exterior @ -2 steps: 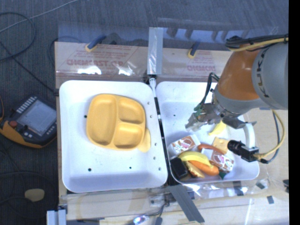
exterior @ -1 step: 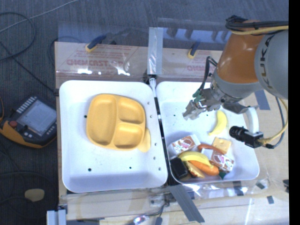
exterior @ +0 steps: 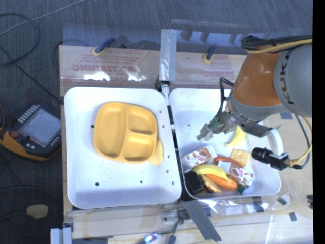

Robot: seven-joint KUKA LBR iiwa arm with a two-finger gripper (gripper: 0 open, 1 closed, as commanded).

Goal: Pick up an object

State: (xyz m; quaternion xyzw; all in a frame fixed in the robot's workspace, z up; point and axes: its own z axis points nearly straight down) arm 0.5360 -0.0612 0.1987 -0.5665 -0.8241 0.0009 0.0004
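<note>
Two bins stand side by side on the bench: the left bin (exterior: 76,187) holds a divided tray (exterior: 127,131) near its middle. In the right bin (exterior: 188,111) a pile of small objects (exterior: 218,172) lies at the front. The gripper (exterior: 209,131) hangs above this bin, just behind the pile, and a pendant (exterior: 33,131) lies on the floor left of the bench.

Yellow sectioned tray (exterior: 127,132) in white bin (exterior: 81,187); grey arm (exterior: 299,80) banded orange
</note>
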